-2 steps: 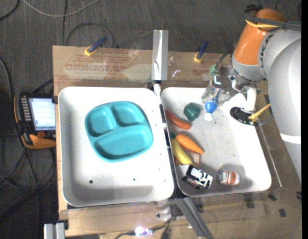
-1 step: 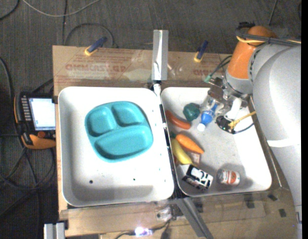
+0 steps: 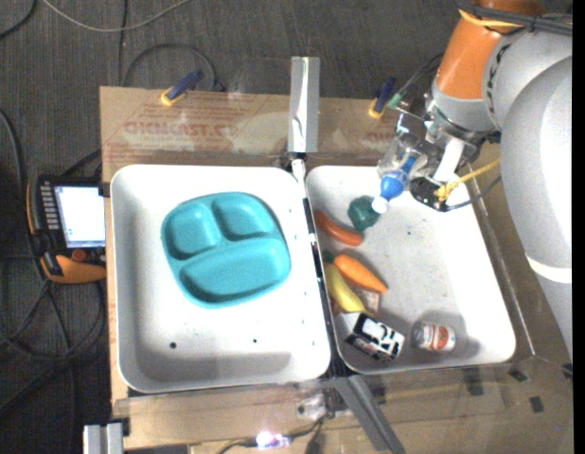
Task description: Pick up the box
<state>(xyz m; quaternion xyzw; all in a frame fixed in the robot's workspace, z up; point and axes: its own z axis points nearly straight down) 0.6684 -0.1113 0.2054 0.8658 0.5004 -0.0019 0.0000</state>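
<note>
The box (image 3: 376, 337), small and black and white, lies near the front of the right bin (image 3: 482, 282), between a yellow fruit and a can. My gripper (image 3: 412, 162) hangs over the bin's back edge, far behind the box. It is shut on a clear plastic bottle (image 3: 395, 182), which tilts down and left with its blue cap lowest, just above a dark green item (image 3: 362, 214).
Two orange carrots (image 3: 360, 272) and a yellow banana-like fruit (image 3: 345, 295) lie along the right bin's left wall. A small can (image 3: 433, 336) lies right of the box. The left bin (image 3: 132, 282) holds a turquoise divided plate (image 3: 226, 247). A metal post (image 3: 303, 102) stands behind the bins.
</note>
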